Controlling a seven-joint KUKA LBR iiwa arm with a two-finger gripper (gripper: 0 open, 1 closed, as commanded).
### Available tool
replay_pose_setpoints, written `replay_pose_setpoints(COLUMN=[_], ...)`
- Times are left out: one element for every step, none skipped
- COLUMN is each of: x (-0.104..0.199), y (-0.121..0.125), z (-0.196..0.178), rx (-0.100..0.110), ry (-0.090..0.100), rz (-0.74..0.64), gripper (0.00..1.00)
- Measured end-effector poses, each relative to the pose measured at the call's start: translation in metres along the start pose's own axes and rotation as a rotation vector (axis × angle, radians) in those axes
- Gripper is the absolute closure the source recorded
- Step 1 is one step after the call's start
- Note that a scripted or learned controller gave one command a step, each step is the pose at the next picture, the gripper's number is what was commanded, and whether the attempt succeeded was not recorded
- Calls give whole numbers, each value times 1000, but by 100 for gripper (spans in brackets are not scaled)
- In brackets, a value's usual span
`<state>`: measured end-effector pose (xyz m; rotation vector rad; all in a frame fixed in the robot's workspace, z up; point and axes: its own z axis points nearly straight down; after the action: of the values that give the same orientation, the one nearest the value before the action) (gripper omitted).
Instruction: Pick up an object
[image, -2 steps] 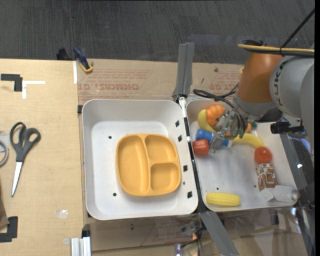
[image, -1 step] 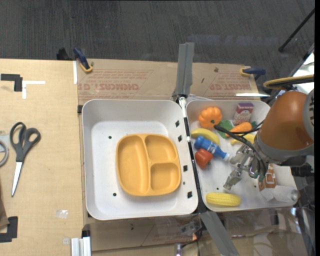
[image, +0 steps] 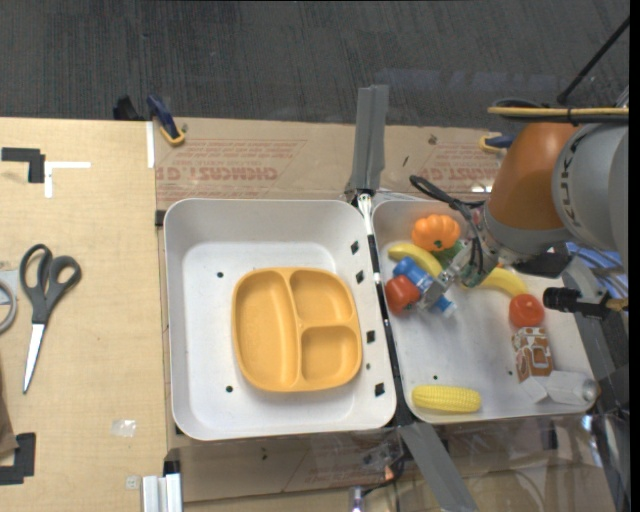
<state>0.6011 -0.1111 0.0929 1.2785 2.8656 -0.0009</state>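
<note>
Since the task names no particular object, the choice falls among the loose toys in the right bin (image: 440, 375), and each looks to handle differently. Nearest the camera, the corn cob (image: 446, 400) lies flat by the front wall, well apart from everything else; it looks like light, stiff plastic with a ribbed skin that should give some bite, and a hold across its short width at the middle seems best. Further back on the right, a small brown packet (image: 532, 352) lies beside a white piece (image: 565, 387) in the corner; the packet appears thin and flat, so probably hard to get under. A red ball-like toy (image: 526, 309) sits just behind it, round and likely slippery.

Beyond that lies the crowded cluster: a red toy (image: 402, 292) touching a blue piece (image: 413, 273), a banana (image: 452, 268) running across, and an orange pumpkin-like toy (image: 436, 232) at the back. These all look light and rigid, yet packed together they would likely shove one another under a closing pinch. The end effector (image: 452, 280) is down among them, near the blue piece and banana; whether it is spread or pinched I cannot tell, as the parts blur into the clutter, and nothing can be seen held.

In the left bin (image: 190, 300), a yellow divided tray (image: 297, 329) lies flat. On the table (image: 80, 400) at far left rest scissors (image: 42, 295).
</note>
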Motion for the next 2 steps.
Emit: replay_pose_setpoints(x=[-7, -11], y=[23, 26], z=[-1, -17], rx=[0, -9], ry=[-1, -15], rz=[148, 145], gripper=[0, 100])
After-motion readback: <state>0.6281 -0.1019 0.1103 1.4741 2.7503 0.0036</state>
